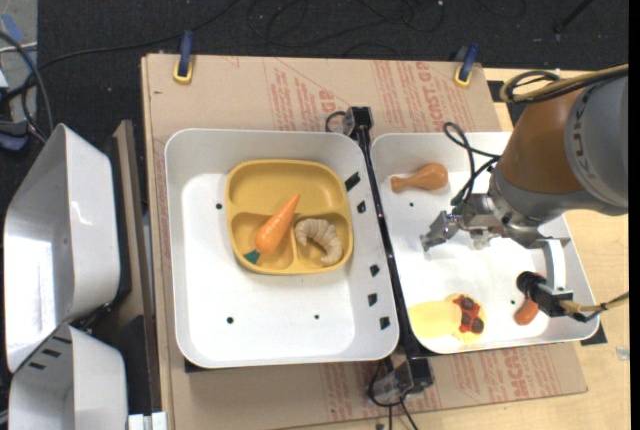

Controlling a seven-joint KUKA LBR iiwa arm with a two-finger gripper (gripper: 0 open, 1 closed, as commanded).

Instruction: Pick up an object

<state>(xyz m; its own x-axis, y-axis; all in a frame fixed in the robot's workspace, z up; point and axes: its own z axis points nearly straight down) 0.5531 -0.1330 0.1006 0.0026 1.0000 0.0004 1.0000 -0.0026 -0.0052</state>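
Gripper (436, 234) sat low over the right bin (418, 270), mid-floor, towards that bin's left half. How far it was open: couldn't tell from this angle. Nothing visibly in its grasp.

Arm (560, 158) came in from the right and covered the bin's upper right part.

Right bin contents:
- toy drumstick (422, 180) lay flat near the back wall, behind the gripper and clear of it.
- yellow flat piece (438, 319) with red and dark bits on its right end lay at the front wall, well in front of the gripper.
- small orange piece (527, 311) sat near the front right corner; what it was couldn't be made out.

Left bin (200, 298) held a yellow divided plate (285, 168). A toy carrot (277, 223) lay slanted across the plate's divider, with a pale shrimp (320, 238) just beside it in the front right compartment.

Both bins sat side by side on the cardboard-topped bench (300, 88), walls touching.
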